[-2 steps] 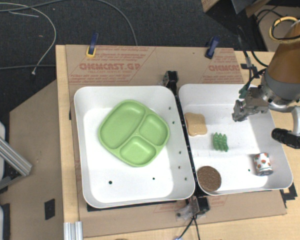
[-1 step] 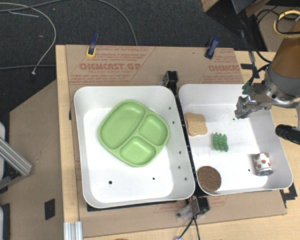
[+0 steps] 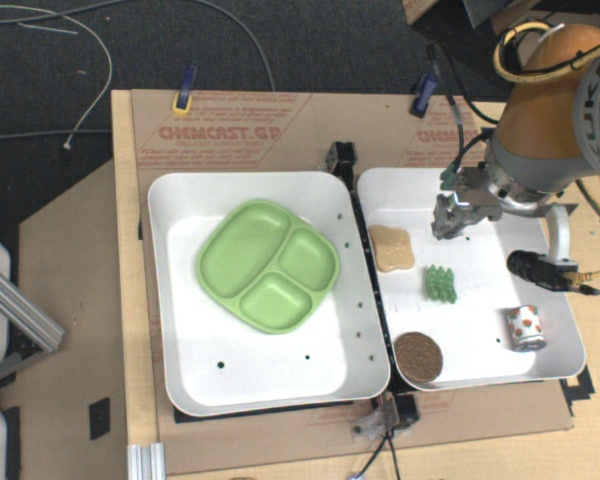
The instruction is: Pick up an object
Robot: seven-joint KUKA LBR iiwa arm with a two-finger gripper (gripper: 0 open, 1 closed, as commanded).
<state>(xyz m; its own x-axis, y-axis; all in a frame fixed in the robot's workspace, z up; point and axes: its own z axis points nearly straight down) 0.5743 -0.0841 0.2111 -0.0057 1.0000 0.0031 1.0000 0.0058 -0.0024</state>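
A robot gripper (image 3: pixel 448 226) hovers over the right bin (image 3: pixel 480 373), its finger spread impossible to tell. Just beside it lies a tan bread slice (image 3: pixel 392 249), with a small green object (image 3: pixel 440 283) nearby.

Arm (image 3: pixel 555 98) cut off at right edge; tool (image 3: pixel 448 220) fingers indistinct.

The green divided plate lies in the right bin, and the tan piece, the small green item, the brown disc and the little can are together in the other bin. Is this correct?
Not quite. The camera view shows the green divided plate in the left bin, not the right one. The tan piece, the small green item, the brown disc and the little can are together in the right bin.
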